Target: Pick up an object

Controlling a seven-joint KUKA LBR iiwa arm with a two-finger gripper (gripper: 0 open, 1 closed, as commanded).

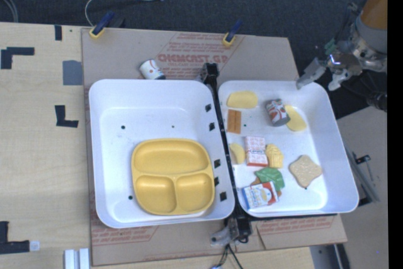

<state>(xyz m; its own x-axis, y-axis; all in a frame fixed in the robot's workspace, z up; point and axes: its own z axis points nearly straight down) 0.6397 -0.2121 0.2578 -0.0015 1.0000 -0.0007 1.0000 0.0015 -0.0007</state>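
In the right white bin [337,154], the can [276,112] lies left of and below the gripper [320,71], which hangs open and empty-fingered.

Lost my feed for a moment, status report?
Tool open, above right bin's far corner, holding nothing. Can nearest, untouched. Nothing in the way.

Single fixed camera, mounted above the bench and looking down at a slant on the two shallow white plastic bins [101,135], both framed whole at middle distance; the grey arm enters from the right.
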